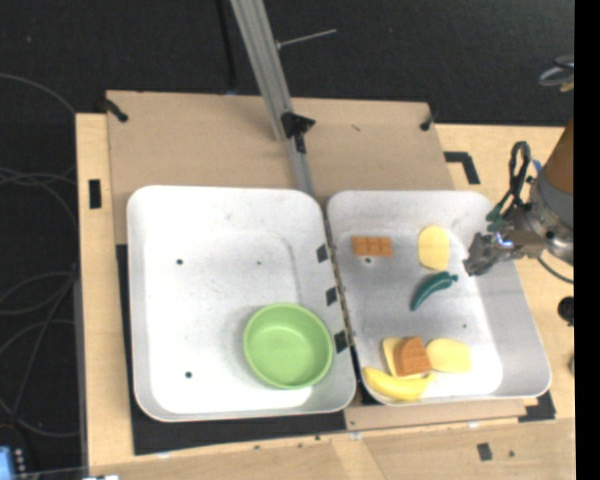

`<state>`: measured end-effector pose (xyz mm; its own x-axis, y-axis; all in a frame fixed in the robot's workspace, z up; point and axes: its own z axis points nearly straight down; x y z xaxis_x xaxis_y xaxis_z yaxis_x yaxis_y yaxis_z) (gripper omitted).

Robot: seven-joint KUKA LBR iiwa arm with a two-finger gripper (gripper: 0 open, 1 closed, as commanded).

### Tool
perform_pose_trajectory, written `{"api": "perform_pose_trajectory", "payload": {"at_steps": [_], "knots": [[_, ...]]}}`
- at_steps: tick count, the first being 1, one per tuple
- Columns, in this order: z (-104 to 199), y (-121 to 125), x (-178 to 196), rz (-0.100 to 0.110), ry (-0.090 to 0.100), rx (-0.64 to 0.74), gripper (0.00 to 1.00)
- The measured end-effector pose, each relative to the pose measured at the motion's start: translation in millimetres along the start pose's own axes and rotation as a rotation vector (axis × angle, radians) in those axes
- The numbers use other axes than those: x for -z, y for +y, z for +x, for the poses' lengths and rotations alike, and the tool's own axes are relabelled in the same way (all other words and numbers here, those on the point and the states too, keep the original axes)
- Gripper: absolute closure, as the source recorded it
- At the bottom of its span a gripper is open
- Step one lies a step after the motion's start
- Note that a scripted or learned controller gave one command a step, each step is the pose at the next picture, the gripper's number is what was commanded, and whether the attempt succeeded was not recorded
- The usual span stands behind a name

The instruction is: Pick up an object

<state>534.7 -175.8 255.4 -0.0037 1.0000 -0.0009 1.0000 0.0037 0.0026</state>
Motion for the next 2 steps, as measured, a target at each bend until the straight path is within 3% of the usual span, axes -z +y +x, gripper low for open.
{"api": "perform_pose_trajectory", "payload": {"at_steps": [1,2], "knots": [[-0.6,1.3,25.1,-0.002,0.000,0.001,1.00],[45.8,16.4,10.1,0.003,0.001,0.002,1.00]]}}
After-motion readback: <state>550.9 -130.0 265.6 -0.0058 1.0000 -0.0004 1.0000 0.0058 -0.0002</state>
